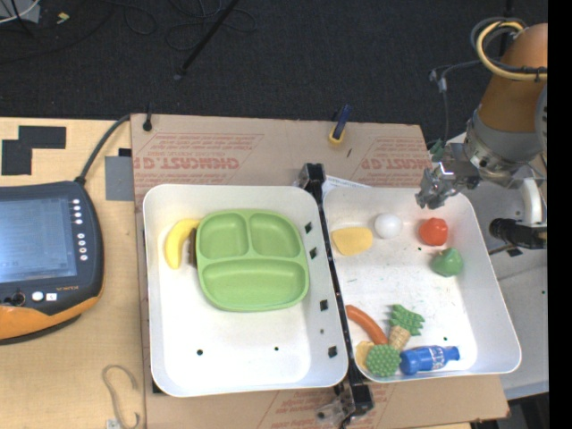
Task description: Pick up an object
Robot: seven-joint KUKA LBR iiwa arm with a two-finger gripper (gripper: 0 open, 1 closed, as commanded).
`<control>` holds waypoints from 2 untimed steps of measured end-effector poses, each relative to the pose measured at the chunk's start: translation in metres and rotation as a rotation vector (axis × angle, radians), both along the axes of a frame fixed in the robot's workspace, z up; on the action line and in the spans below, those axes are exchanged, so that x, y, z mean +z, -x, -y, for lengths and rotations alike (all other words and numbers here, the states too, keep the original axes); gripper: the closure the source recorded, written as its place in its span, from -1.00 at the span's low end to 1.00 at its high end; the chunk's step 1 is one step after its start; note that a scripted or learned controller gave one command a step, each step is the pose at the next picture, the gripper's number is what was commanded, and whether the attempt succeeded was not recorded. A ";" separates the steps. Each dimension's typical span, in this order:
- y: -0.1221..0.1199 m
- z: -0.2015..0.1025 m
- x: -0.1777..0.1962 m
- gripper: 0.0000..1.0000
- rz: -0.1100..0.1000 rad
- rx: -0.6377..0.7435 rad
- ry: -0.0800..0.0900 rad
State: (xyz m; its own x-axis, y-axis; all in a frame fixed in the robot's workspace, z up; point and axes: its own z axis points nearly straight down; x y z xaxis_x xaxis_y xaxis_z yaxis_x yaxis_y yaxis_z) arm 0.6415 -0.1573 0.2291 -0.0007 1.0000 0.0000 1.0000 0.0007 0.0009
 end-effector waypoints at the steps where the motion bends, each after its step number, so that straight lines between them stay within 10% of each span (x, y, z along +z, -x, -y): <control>1: 0.031 -0.049 0.008 1.00 -0.004 0.003 -0.003; 2: 0.059 -0.092 0.011 1.00 -0.006 0.002 -0.003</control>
State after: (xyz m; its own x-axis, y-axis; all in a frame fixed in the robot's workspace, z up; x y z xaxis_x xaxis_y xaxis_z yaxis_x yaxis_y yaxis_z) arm 0.5824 -0.0655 0.2398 -0.0027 1.0000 0.0026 1.0000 0.0027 -0.0047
